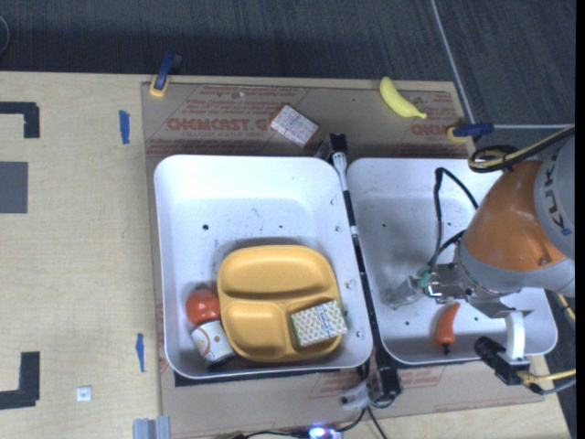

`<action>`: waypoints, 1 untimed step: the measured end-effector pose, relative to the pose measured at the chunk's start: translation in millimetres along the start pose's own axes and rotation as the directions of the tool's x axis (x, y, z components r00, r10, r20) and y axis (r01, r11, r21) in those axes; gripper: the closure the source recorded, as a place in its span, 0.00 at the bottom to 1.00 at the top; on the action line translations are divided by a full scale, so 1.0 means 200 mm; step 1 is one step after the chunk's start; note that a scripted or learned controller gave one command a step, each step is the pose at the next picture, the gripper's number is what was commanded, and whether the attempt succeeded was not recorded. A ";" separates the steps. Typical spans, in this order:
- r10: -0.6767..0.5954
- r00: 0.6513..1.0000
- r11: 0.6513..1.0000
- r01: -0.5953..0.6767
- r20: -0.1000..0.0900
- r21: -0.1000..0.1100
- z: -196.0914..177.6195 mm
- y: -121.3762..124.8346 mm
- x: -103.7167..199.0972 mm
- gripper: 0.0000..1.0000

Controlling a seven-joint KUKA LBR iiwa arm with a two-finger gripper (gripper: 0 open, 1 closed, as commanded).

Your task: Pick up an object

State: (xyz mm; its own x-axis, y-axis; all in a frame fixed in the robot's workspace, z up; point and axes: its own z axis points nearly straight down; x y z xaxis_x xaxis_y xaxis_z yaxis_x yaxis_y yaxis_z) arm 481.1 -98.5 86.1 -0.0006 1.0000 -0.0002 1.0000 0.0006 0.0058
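Even, fairly bright overhead light falls on the bench, and the two white bins [183, 245] come close to washing out, with soft glare on their floors and rims. Shadows are short and diffuse: a faint one lies under the yellow divided tray [274, 286], and the dark carpet [274, 16] above the bench reads dim. The picture is low in resolution and slightly soft, so print on the cardboard [219, 122] is only partly legible.

The gripper [409, 289] hangs low in the right bin [402, 186], beside an orange carrot-like object [445, 325].

Glossy plastic bins [183, 199] — wooden bench [73, 245]
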 end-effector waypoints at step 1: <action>0.001 1.000 1.000 -0.001 0.001 0.000 0.00 0.00 0.03 0.00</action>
State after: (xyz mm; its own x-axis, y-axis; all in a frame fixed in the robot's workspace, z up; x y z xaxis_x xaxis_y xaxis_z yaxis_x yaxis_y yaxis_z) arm 481.3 -92.9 86.0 0.0000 1.0000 -0.0009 1.0000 0.0000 0.0059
